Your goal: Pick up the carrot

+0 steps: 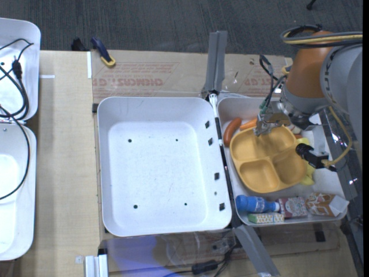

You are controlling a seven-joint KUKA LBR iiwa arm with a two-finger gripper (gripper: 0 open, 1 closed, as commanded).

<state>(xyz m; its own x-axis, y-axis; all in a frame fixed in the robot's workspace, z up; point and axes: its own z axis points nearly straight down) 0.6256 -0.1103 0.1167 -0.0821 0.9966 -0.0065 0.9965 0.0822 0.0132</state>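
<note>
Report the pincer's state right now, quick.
Pincer: cannot be told; it sits low over the yellow divided plate, beside the carrot.

The grey arm (345, 68) reaches in from the right at the far side, its orange band (308, 68) just above the wrist. The wrist bends downward, carrying the gripper (264, 127) low, pointing down and leftward.

floor: dark grey carpet (150, 10) | bench: light wood (63, 154) | lighting: even
</note>
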